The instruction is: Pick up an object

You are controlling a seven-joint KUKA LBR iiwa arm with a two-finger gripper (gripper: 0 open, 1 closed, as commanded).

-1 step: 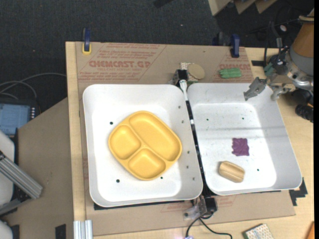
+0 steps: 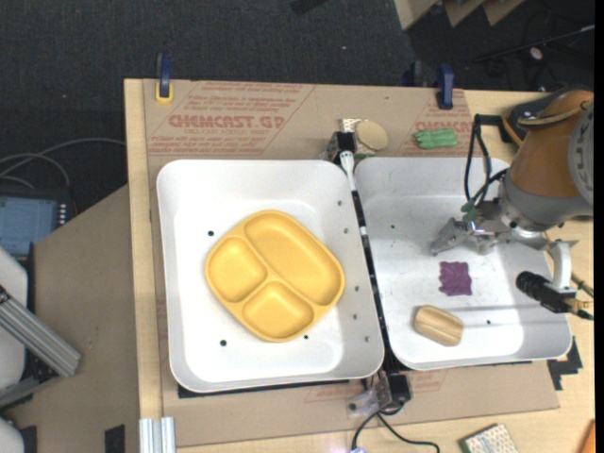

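In the right bin (image 2: pixel 396 206) lie two loose objects. A small purple piece (image 2: pixel 455 277) rests flat near the bin's middle right, and a tan rounded block (image 2: pixel 439 325) lies near the front edge. My gripper (image 2: pixel 469 235) hangs low over the right bin, just above and behind the purple piece, with the arm's orange band (image 2: pixel 547 163) behind it at the right. I see nothing held in the gripper. A yellow divided plate (image 2: pixel 274 274) fills the middle of the left bin (image 2: pixel 179 206).
A green object (image 2: pixel 435 139) and a round tan disc (image 2: pixel 372 136) sit on the bench behind the bins. A black part (image 2: pixel 542 291) juts over the right bin's right rim. Cables run down to the gripper.
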